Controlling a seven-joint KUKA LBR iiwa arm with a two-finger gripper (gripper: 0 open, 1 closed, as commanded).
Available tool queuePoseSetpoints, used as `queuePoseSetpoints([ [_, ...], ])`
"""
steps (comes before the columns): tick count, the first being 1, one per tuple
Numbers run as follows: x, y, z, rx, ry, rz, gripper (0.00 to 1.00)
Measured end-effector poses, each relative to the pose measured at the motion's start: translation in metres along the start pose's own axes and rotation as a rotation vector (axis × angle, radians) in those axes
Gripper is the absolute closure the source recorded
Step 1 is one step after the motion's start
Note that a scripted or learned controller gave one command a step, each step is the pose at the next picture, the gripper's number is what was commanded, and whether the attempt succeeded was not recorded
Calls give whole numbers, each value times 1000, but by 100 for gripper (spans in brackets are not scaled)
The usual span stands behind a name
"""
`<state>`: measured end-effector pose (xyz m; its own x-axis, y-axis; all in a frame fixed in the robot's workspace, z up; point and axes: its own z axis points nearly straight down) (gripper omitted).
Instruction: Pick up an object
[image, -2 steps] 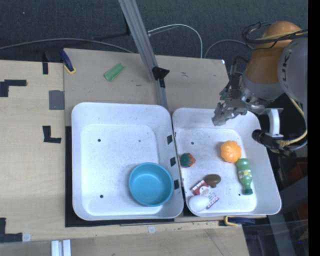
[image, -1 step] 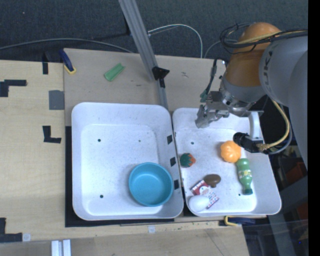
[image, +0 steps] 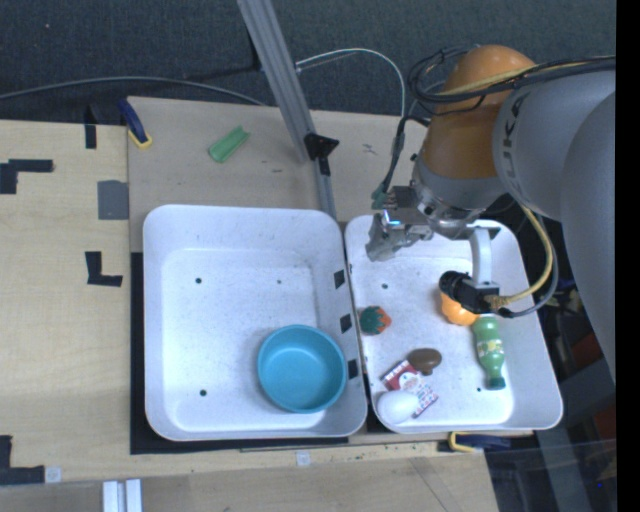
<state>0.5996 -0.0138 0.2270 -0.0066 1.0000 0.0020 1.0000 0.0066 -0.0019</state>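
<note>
My gripper (image: 384, 243) hangs over the far left corner of the right bin (image: 530, 400), with nothing visible between its tips. Below it in that bin lie a small teal and orange ball (image: 375, 320), an orange fruit-like piece (image: 458, 313), a green bottle (image: 489, 350), a brown oval piece (image: 425, 358), a red and white packet (image: 403, 377) and a white rounded thing (image: 397, 406). The ball lies nearest the gripper, a short way toward the front. A blue bowl (image: 301, 367) stands upright in the left bin (image: 200, 240), near its front right corner.
The wall between the two bins (image: 345, 300) runs just left of the gripper. A slanted grey metal post (image: 290, 90) stands behind the bins. On the bench at the back left lies a green block (image: 228, 144).
</note>
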Motion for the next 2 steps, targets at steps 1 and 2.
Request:
queuePoseSetpoints([
  [1, 47, -20, -10, 0, 0, -1, 100],
  [2, 95, -42, -14, 2, 0, -1, 100],
])
